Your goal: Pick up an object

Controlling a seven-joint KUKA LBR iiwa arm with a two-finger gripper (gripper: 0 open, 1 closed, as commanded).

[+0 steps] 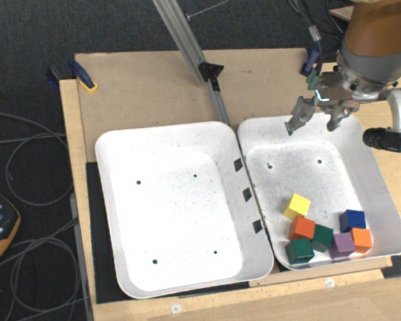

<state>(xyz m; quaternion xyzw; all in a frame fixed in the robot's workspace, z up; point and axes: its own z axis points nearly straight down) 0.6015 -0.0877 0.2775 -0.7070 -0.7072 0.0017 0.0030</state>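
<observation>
Camera view, quick pass. My gripper (318, 117) hangs over the far rim of the right bin (369, 157), fingers spread apart, nothing between them. I see the grey arm with its orange band (377, 12) coming in from the upper right.

Blocks all sit bunched in the near part of the right bin, well apart from the gripper: yellow block (298, 204) furthest up, red-orange block (303, 228) touching it below, two dark green blocks (300, 250) at the near wall, purple block (344, 242), blue block (352, 219) and an orange block (362, 239) toward the right wall. Tight cluster, several touching; the near-edge ones are pressed against the rim, so little side room there. Yellow one has the most open floor around it. The far half of this bin gives me free floor.

Left bin (119, 199) is bare white floor with a few dark dots. The two bins touch along the middle, with black clips (246, 193) on that seam. A slanted metal rail (190, 48) runs down to the bins' far junction, just left of my gripper. Cables (17, 160) lie on the dark floor at left.
</observation>
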